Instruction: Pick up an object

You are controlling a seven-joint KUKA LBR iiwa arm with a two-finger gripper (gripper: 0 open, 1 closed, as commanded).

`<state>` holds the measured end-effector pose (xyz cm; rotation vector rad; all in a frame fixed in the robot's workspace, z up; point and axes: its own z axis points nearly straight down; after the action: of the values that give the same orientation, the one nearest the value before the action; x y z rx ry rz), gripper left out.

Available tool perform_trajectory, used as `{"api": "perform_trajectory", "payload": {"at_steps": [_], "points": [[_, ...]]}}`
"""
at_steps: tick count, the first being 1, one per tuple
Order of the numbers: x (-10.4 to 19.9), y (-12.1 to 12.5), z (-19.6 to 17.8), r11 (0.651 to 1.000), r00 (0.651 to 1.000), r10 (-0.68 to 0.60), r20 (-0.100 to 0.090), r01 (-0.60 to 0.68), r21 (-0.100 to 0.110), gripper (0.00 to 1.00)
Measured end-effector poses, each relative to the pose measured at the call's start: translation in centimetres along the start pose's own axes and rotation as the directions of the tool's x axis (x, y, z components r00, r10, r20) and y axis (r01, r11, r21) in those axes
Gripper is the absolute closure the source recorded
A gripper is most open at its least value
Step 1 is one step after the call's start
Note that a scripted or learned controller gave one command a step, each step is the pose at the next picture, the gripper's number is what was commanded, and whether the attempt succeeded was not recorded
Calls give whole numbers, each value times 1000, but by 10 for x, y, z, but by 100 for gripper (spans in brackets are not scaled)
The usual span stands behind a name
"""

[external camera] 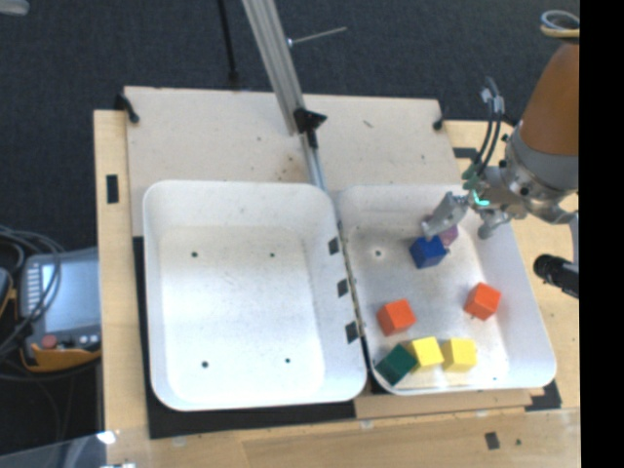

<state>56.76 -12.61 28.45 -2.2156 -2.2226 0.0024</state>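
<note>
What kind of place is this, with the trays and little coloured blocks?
Probably a robotics lab test bench. A robot arm reaches over two white bins on a wooden bench, the right-hand one holding small blocks like the blue one, and a handheld control unit lies beside it.

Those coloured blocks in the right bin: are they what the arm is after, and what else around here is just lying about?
Part of the job:
- gripper
- blue block beside it
- two orange blocks
- two yellow blocks
- green block
- right bin

Just lying about:
- left bin
- aluminium bar
- handheld controller
</note>
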Motion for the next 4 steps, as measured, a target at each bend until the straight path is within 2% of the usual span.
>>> {"api": "perform_trajectory", "payload": {"at_steps": [1, 2, 3, 4], "points": [[0, 1, -2, 1000, 1000, 1, 0, -1, -5, 0], [-5, 4, 60, 1000, 1000, 5, 3, -5, 2, 0], [3, 3, 108, 1000, 1000, 8, 3, -8, 2, 0], [2, -4, 170, 1000, 1000, 5, 3, -5, 3, 0]]}}
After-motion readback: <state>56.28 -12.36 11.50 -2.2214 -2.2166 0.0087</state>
